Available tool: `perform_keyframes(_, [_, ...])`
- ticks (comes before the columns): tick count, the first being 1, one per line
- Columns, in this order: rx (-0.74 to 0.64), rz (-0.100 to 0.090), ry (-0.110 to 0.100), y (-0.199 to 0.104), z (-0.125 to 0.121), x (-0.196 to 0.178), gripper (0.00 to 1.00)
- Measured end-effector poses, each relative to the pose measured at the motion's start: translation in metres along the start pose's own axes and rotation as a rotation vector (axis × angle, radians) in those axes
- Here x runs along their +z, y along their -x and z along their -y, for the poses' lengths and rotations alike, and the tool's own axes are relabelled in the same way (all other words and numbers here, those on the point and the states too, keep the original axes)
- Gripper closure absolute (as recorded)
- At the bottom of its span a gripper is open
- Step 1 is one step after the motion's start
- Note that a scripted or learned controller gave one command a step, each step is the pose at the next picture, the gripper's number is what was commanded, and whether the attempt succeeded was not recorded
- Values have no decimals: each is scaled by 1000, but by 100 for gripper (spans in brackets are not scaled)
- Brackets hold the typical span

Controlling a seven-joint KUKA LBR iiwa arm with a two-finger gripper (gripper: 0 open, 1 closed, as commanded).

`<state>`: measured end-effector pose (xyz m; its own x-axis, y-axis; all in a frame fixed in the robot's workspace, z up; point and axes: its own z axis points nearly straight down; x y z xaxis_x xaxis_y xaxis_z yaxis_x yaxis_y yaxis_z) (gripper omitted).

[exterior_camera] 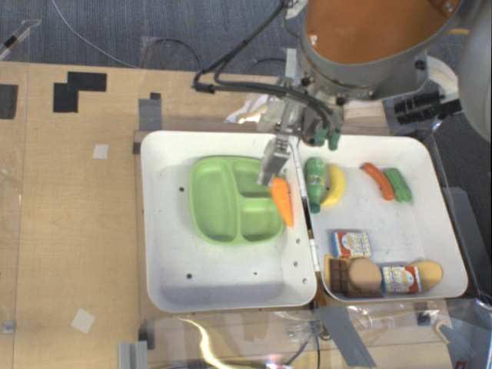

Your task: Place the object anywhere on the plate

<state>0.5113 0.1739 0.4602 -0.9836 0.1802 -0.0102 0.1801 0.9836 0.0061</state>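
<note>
Nearest the camera, at the lower edge of the right bin [450,206], lie a bread roll [367,274] beside a labelled bottle [409,277] and a small carton [351,244] just above them. Both white bins rest side by side on the wooden table [69,229]. Left bin [165,283] carries a green divided plate [223,206]. Arm [369,21] reaches down over the seam between the bins. Hand [270,169] hangs over the plate's right rim, tilted; whether its fingers stand apart or together cannot be told. Carrot [283,201] sits just below the fingertips, touching the plate's right edge. Right bin further holds a banana [334,187], a green bottle [314,179], a sausage [377,180] and a green vegetable [399,185].
</note>
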Motion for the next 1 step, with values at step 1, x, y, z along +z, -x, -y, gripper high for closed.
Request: perform_keyframes(1, [190, -5, -3, 65, -74, -4, 0])
